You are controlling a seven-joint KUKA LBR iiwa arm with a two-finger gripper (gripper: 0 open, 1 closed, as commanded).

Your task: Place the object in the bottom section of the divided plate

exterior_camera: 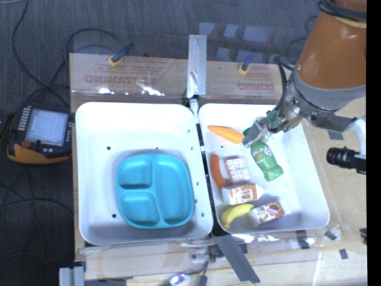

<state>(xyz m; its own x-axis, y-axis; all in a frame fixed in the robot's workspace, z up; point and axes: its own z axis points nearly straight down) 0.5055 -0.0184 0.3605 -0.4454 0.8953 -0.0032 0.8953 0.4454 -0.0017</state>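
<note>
A brown cardboard-covered counter (143, 76) stands on dark grey carpet strewn with black cables, a handheld control pendant (38, 133) lying to its left, and it carries two shallow white plastic bins: the left bin (95, 130) holds one smooth light-blue divided plate (156, 189) with three sections. The right bin (312, 189) holds six items: an orange carrot (225, 133), a sausage (218, 170), a yellow banana (234, 213), three small printed packets (243, 193) and, nearest the arm, one green plastic bottle (266, 159). The gripper (257, 134) hangs over the bottle's top at the bin's far side, but I cannot tell how far its fingers are parted or whether they grasp it.
</note>
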